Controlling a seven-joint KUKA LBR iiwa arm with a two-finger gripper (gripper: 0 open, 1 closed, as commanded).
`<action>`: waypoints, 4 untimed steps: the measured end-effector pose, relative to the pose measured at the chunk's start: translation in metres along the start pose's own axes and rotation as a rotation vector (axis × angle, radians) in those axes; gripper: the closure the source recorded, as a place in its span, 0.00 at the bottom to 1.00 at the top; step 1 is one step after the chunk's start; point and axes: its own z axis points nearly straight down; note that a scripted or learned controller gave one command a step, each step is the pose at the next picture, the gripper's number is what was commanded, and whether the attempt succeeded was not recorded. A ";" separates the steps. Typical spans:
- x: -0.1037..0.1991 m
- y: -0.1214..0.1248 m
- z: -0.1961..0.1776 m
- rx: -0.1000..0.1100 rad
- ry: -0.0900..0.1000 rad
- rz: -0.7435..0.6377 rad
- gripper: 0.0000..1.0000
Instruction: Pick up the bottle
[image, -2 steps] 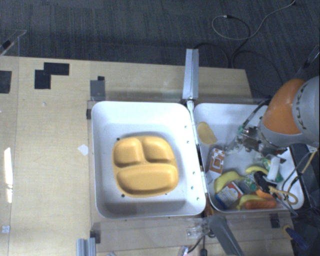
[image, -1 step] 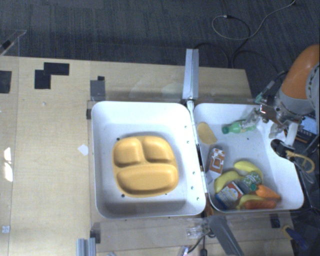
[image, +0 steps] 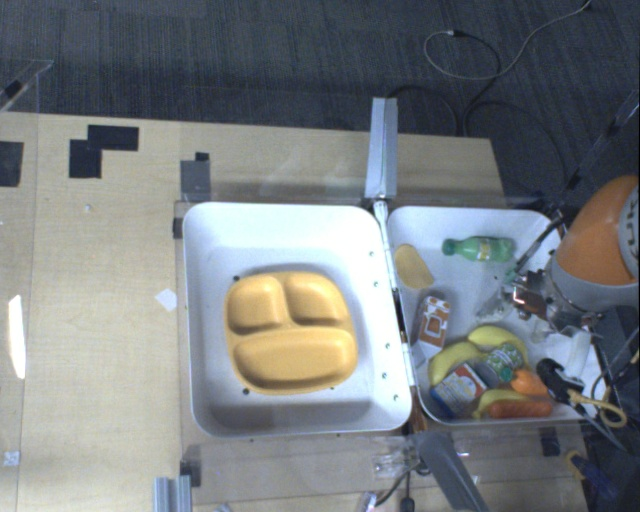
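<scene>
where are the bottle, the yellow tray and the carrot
bottle (image: 480, 248), camera view, middle of its green body
yellow tray (image: 291, 330), camera view, ridge between its compartments
carrot (image: 531, 382), camera view, its orange middle

A pale wooden bench (image: 100, 300) carries two shallow white bins side by side. The left bin (image: 200, 330) and the right bin (image: 470, 222) touch along their inner walls, with a grey metal post (image: 382, 150) rising from the bench just behind that seam. Black patches (image: 100, 148) sit on the bench top at far left, well apart from the bins.
</scene>
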 end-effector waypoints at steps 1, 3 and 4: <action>0.050 0.067 0.002 0.001 0.000 0.166 0.00; 0.017 0.092 0.002 0.002 -0.002 0.265 1.00; 0.085 0.094 -0.129 0.003 -0.001 0.296 1.00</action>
